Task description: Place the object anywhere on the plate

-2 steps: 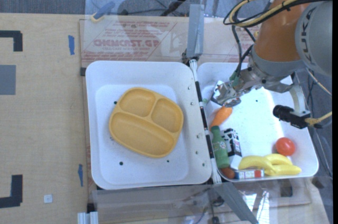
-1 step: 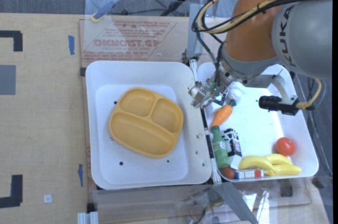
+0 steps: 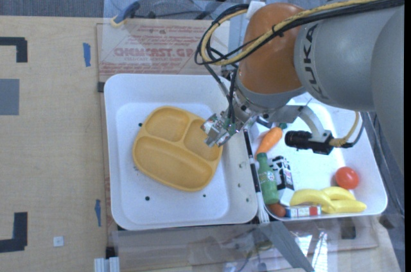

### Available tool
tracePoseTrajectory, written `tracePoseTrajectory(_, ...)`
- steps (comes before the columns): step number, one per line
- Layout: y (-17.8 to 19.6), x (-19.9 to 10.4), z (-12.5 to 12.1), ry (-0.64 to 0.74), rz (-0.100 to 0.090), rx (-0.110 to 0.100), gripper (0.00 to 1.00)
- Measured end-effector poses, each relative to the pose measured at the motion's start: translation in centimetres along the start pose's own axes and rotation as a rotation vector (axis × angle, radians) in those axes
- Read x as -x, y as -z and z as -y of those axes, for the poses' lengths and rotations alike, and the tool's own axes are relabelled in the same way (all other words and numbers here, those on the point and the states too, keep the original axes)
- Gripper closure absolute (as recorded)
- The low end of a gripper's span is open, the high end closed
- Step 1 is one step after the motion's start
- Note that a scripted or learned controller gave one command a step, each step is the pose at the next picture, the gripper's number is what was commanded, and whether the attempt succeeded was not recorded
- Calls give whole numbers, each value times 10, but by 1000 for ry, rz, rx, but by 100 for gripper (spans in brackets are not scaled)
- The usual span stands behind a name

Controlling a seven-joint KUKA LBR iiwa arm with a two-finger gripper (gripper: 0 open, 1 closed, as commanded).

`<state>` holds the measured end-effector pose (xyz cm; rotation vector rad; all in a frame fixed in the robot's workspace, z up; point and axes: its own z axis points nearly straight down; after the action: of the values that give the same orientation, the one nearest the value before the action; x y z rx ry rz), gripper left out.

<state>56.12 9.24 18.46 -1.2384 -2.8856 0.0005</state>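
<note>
Camera view: the grey-and-orange arm (image 3: 282,59) reaches in over the two white bins, its tool (image 3: 218,129) poised at the right rim of the yellow divided plate (image 3: 173,149) in the left bin (image 3: 122,200). Whether the tool is apart, together or clamped on anything cannot be told from here. The plate's compartments look bare, so no delivery appears made. The likely candidates all lie in the right bin (image 3: 376,197): a carrot (image 3: 268,140), a green bottle (image 3: 267,178), a yellow banana (image 3: 327,199) and a red tomato (image 3: 347,178).
</note>
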Motion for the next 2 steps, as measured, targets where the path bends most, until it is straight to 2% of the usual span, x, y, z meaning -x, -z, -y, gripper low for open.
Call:
tracePoseTrajectory(1,30,-38,-64,118,4,5,100)
tracePoseTrajectory(2,30,-38,-64,118,4,5,0)
